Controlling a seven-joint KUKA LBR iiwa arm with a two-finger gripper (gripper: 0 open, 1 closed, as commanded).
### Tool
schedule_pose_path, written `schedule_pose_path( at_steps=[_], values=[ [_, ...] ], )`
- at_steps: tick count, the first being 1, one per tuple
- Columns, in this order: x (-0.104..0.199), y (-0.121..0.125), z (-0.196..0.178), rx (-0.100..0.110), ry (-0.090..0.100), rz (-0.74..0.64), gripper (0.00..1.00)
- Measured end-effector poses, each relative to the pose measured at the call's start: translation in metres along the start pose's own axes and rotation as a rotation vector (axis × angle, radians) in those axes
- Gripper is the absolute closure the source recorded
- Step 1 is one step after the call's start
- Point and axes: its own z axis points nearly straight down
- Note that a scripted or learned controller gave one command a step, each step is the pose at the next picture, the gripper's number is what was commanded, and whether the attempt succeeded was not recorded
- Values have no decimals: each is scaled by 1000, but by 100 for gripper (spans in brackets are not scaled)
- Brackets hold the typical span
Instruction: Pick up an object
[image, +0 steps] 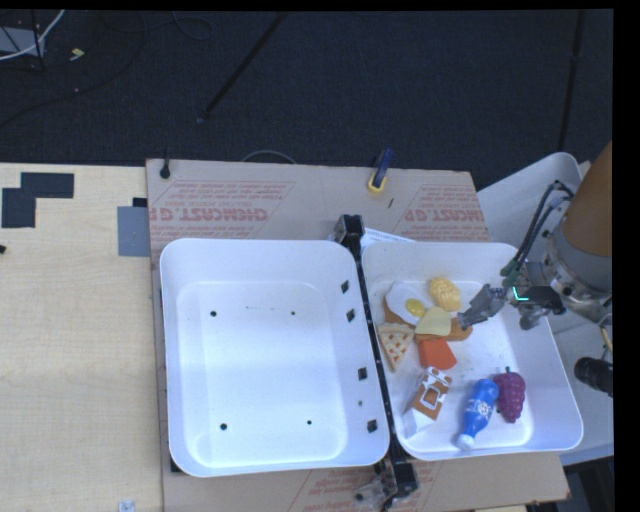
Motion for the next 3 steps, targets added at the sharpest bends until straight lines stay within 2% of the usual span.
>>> schedule_pose_path(
  at_steps=[1, 2, 3],
  values=[
    [47, -36, 120, 12, 4, 1, 0],
    [-2, 1, 177, -4, 0, 2, 0],
    [36, 81, 172, -10, -21, 4, 0]
  ],
)
